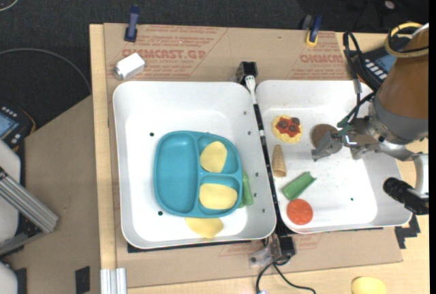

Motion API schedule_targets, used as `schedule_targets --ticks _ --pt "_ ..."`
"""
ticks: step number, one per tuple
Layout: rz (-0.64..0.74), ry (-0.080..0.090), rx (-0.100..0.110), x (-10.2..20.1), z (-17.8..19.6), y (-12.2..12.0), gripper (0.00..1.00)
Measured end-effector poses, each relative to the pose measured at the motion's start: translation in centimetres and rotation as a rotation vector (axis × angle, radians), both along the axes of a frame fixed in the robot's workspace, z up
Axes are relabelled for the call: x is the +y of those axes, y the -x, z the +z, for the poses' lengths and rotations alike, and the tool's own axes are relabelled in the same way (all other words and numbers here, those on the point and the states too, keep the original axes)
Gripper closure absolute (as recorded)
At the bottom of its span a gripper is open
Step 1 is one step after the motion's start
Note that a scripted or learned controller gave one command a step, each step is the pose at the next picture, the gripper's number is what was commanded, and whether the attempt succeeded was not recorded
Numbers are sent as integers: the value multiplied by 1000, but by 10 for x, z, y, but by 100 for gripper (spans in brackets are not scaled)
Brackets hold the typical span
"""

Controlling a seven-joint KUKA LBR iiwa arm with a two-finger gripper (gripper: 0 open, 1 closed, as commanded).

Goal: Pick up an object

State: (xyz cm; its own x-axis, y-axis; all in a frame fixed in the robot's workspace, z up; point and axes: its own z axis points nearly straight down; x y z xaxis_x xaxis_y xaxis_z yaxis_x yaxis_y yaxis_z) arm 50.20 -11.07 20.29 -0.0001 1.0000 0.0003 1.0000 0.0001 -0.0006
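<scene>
Gripper (pixel 320 144): hovering at right-centre, finger state impossible to tell.
Risk: closing off-target, possibly missing green block (pixel 298 184) and cone (pixel 280 159) nearby.

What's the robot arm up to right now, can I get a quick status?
Gripper low over the right bin, nothing seen between its fingers. Nearest items: pizza toy, cone, green piece, tomato. Nothing blocking.

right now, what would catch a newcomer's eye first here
The teal divided tray in the left bin, carrying two yellow pieces. Next, the small bright toy foods in the right bin: a little pizza, cone, green piece, red tomato, with the gripper beside them.
</scene>
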Motion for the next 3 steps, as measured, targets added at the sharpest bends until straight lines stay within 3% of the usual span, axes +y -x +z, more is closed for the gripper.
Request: schedule_targets --ticks 1,2,3 --pt "0 1 -3 0 11 -1 100" --pt "8 1 -13 60 90 -47 100" --pt "13 -3 -8 180 137 -20 100"
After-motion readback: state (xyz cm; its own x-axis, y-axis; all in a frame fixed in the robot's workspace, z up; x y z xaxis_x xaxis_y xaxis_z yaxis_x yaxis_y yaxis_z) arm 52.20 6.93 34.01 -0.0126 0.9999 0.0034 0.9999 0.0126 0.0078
